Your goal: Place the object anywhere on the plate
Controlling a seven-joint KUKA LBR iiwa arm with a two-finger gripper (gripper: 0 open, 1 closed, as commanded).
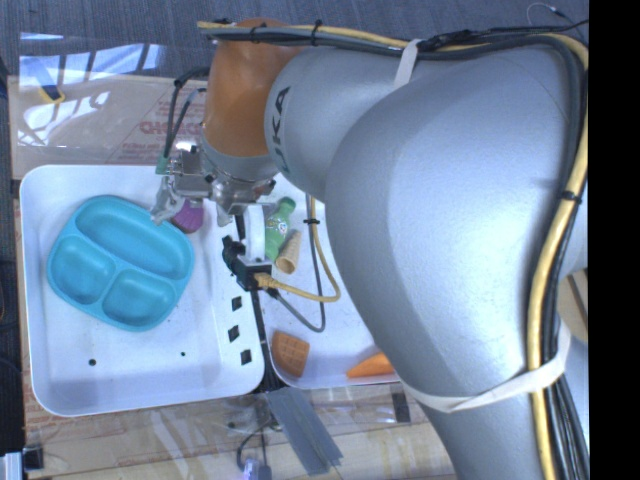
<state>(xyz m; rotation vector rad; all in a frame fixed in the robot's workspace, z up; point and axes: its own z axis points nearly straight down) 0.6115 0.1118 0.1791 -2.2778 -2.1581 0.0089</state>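
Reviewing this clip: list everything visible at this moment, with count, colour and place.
plate: 1, light blue, three compartments, left bin
purple object: 1, by the plate's upper right rim, beneath the tool
bottle: 1, green and white, right bin
cone: 1, tan, beside the bottle
waffle piece: 1, brown, right bin's near edge
orange piece: 1, right bin, partly under the arm
bins: 2, white, side by side
arm: 1, grey, orange band
tool: 1, above the purple object

Robotics lab, KUKA arm (430,198), cabled bench, two white bins (40,268), taped plastic sheeting
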